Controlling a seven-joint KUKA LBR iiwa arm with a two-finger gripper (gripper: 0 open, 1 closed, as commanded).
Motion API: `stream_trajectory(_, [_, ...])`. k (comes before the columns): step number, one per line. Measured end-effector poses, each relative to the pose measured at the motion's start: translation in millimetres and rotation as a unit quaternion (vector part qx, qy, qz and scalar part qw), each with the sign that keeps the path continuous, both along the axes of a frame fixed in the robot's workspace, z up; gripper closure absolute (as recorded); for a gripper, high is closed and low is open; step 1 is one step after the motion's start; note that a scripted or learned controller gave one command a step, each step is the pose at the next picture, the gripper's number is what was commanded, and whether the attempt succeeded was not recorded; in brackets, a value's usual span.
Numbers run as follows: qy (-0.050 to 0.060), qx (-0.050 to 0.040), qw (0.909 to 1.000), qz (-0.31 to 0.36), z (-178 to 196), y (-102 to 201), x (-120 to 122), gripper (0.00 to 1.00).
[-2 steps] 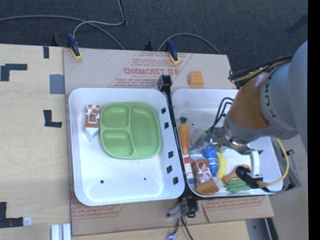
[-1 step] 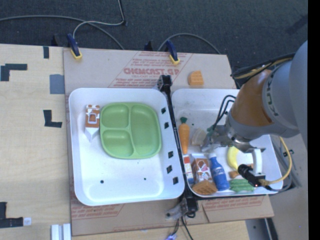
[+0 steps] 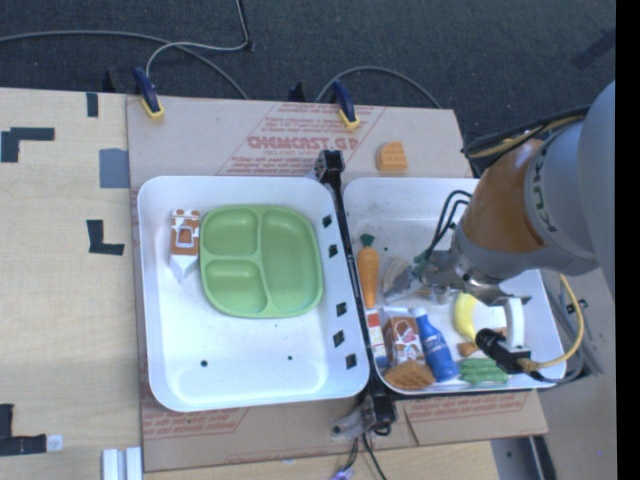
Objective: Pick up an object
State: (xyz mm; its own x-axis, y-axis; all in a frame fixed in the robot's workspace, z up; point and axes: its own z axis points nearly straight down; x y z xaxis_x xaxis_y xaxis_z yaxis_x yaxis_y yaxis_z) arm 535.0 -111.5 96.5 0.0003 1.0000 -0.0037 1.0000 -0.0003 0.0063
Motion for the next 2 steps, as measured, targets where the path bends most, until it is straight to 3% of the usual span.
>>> stream_trajectory(1, [0.001,0.0015,1.0,0.001,-10,-34,45,0.0])
stream_trajectory(2, [0.0,-0.0003,1.0,0.001,1,-35,45,1.0])
